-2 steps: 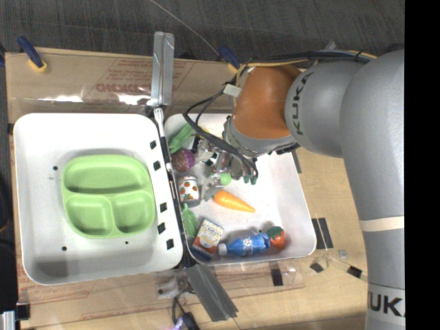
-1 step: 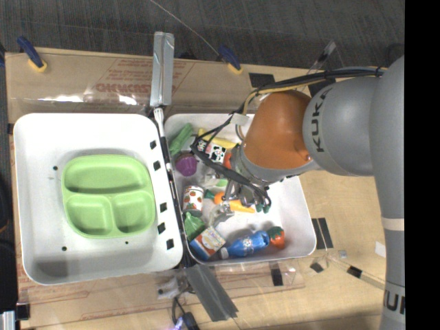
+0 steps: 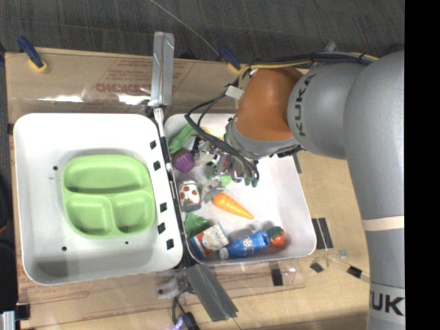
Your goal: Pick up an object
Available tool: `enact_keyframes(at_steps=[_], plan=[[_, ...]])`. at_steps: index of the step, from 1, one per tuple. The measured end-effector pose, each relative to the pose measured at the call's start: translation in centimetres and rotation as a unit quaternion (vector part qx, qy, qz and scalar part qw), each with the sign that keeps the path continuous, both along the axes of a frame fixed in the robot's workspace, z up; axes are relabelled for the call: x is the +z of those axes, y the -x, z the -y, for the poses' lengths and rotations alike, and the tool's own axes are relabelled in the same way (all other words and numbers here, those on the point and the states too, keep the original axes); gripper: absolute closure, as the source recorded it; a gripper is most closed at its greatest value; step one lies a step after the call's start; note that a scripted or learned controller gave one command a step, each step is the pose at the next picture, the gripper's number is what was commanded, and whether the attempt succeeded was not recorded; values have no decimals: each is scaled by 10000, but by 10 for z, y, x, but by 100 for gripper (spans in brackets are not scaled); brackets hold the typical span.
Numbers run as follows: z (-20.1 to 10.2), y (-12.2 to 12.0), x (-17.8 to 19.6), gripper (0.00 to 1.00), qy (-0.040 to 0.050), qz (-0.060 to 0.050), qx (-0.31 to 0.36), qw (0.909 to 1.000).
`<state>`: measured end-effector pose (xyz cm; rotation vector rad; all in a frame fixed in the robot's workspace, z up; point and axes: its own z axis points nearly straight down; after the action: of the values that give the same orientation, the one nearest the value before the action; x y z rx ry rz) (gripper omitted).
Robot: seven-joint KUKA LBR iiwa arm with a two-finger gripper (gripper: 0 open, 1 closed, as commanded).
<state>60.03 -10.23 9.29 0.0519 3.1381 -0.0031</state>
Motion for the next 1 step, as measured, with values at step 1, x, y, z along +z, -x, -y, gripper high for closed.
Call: enact_keyframes(at_steps=[1], plan=[[9,66,-1,0,-6,-12,-82,10000]])
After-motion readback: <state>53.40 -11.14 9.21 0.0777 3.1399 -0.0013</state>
